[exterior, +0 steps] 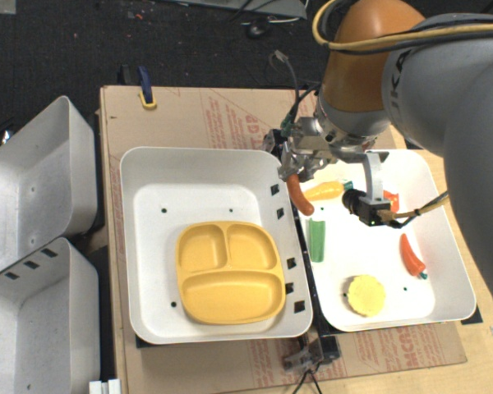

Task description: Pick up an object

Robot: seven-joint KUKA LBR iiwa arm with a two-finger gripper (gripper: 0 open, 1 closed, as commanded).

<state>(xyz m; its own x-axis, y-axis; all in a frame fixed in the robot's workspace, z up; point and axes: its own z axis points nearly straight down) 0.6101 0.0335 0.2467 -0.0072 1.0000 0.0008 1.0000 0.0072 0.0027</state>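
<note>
My gripper (301,171) hangs over the inner edge of the right bin (444,302), close to the wall shared with the left bin (148,220). A red-brown sausage (301,196) slants down from between the fingers, its top end pinched there and its lower end near the bins' shared rim. The gripper is shut on it. Below it in the right bin lies a green stick (316,239). Just to its right is a yellow-orange piece (325,190).
A yellow divided plate (228,271) fills the middle of the left bin. The right bin also holds a round yellow item (366,295) near the front and a red-orange carrot (412,254) at the right. The arm's bulk covers the bin's back right.
</note>
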